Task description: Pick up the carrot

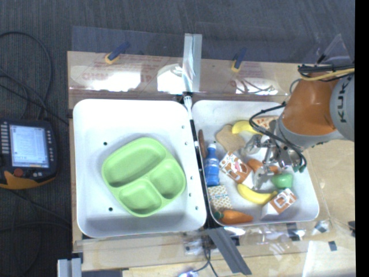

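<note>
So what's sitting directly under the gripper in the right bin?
Under the gripper lie a banana and a green object. Whatever sits beneath the wrist itself is covered. The carrot lies apart, near the front edge.

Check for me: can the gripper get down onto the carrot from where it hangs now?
Probably yes. The carrot lies in the open at the near edge of the right bin, nothing on top of it. The gripper hangs over the clutter further back. The bin wall beside the carrot and a small packet touching it leave little room.

The grey arm (340, 105) reached in from the right, its orange band bent downward, the gripper (266, 165) hanging low and pointing down-left.
</note>
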Tool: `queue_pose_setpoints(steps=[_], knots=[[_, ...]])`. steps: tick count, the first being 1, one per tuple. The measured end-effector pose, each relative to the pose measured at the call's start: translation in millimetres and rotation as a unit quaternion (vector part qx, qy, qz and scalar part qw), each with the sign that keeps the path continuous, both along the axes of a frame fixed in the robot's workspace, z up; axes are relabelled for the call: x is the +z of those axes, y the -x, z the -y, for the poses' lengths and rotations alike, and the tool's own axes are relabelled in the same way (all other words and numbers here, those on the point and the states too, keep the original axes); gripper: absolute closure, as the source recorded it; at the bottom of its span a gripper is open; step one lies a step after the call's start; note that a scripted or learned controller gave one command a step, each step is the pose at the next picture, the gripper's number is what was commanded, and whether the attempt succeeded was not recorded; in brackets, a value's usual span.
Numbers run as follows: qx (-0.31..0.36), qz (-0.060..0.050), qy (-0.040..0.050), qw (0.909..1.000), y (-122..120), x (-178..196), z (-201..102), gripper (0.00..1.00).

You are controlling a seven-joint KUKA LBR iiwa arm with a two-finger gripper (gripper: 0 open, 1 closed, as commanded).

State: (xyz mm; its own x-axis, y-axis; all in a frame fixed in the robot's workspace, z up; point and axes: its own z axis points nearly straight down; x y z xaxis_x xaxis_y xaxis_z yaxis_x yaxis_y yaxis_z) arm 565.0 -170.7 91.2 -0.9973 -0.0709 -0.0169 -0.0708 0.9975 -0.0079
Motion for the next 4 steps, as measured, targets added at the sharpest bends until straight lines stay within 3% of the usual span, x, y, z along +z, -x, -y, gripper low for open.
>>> queue_pose_setpoints(steps=[1, 2, 3, 4], knots=[[0.023, 0.010, -0.0004, 0.9997, 61, 2, 43, 0.00], [0.006, 0.004, 0.0005, 1.0000, 60, 2, 10, 0.00], [0.012, -0.001, 0.0002, 0.9999, 37, 0, -6, 0.00], [-0.150, 0.001, -0.0050, 0.9887, 59, 0, 21, 0.00]])
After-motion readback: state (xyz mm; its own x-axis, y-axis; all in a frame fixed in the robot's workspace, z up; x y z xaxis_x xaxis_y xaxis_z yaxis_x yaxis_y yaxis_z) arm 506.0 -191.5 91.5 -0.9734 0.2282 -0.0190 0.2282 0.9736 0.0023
